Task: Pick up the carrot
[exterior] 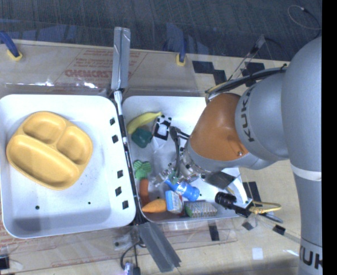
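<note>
The grey arm (294, 125) carries the black letters "KU" of its maker's name on the wrist housing beside the orange band (217, 129), and "KU" again at the lower right. It leans over the right bin (135, 109). The left bin (8, 222) holds a large yellow three-section tray (49, 148). On the table (54, 67) behind the bins, clear sheeting bears faint red print, too blurred to read. The pincer (177, 173) sits low among the clutter of the right bin; whether it is wide or narrow cannot be told. A banana (142, 121) lies near the bin's far-left corner. The carrot (154, 205) lies at the near-left corner, just beside a blue-labelled bottle (174, 201), its label unreadable.
</note>
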